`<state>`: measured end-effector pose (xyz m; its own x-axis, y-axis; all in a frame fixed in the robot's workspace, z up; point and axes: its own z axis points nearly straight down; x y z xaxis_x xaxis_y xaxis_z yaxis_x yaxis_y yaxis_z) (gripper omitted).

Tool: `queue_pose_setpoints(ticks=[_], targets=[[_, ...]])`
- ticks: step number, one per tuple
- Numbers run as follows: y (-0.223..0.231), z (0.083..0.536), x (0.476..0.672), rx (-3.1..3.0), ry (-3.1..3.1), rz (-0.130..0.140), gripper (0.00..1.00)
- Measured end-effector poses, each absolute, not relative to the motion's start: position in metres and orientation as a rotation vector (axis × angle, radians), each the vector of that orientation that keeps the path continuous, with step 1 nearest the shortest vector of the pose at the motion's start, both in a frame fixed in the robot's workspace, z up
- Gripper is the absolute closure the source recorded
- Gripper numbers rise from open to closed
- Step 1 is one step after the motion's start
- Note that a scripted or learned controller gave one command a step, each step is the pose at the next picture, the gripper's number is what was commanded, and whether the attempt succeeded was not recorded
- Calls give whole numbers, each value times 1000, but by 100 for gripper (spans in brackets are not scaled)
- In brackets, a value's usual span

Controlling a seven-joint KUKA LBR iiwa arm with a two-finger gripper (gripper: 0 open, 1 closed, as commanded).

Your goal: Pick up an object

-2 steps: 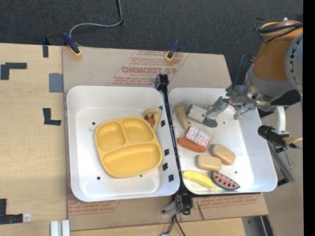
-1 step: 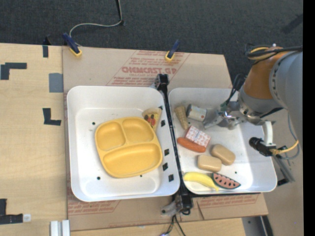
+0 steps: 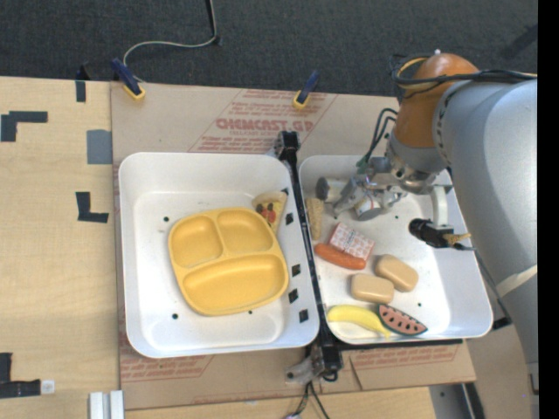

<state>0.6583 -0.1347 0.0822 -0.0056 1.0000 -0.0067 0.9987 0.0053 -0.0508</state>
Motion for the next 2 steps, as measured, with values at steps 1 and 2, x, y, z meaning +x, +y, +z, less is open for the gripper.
queue_pose_setpoints(ticks=[1, 2], targets=[[-134, 91, 657, -2191, -2200, 68, 100], [-63, 227, 637, -2219, -2226, -3, 100]])
